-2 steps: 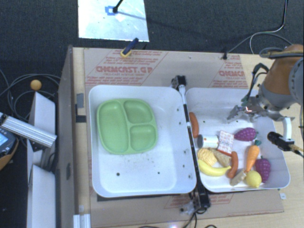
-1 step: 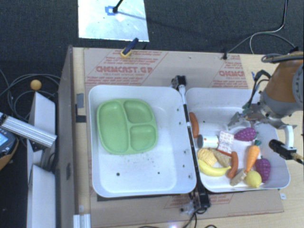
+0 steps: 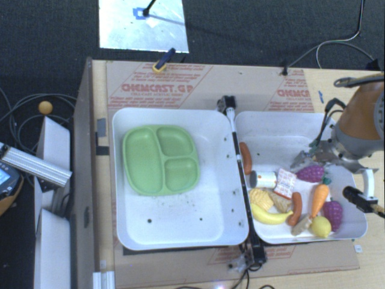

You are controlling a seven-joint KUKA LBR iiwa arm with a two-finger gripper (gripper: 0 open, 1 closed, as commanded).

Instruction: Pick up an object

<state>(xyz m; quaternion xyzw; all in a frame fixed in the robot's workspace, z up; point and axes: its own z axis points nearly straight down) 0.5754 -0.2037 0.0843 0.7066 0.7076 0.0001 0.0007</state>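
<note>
left bin (image 3: 180,221): green tray (image 3: 160,159) | right bin (image 3: 271,125): hotdog (image 3: 245,156) by divider, corn (image 3: 262,197), banana (image 3: 269,215), carrot (image 3: 319,198), lemon (image 3: 321,226), two grapes | my gripper (image 3: 313,156) over upper grapes (image 3: 310,173), grip cannot be told | arm cut off right

Arm (image 3: 361,116): grey casing with an orange band above the wrist. Gripper (image 3: 313,155): metallic grey fingers (detail blurred). Black cable alongside.
</note>
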